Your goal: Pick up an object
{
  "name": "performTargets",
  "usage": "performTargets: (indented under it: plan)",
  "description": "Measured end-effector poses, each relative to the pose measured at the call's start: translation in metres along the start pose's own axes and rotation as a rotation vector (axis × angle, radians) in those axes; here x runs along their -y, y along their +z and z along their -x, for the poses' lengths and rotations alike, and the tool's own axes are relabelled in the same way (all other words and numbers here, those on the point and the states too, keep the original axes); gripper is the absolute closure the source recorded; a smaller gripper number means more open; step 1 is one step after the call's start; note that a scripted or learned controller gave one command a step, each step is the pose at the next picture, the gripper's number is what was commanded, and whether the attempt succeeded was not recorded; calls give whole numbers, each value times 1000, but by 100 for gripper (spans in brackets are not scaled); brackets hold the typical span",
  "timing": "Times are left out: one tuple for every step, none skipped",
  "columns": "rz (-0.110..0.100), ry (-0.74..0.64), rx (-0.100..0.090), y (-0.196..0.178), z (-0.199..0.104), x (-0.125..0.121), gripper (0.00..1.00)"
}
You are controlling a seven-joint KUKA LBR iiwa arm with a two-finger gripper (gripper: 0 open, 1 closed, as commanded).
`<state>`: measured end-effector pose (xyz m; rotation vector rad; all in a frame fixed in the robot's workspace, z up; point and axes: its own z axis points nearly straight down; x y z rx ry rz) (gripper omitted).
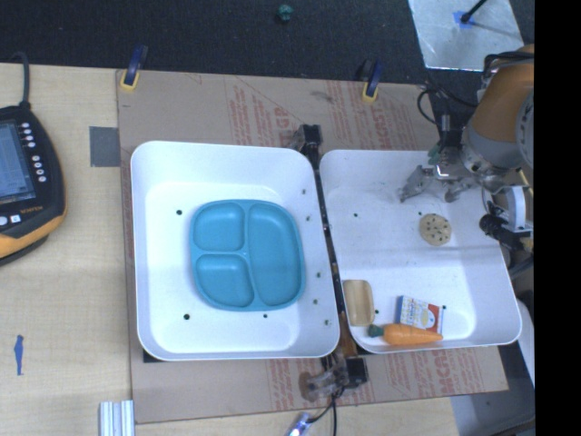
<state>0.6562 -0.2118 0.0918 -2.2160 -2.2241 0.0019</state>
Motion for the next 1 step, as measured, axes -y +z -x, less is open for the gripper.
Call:
performTargets:
  plan:
    - [3,0,1,-36,1,0,0]
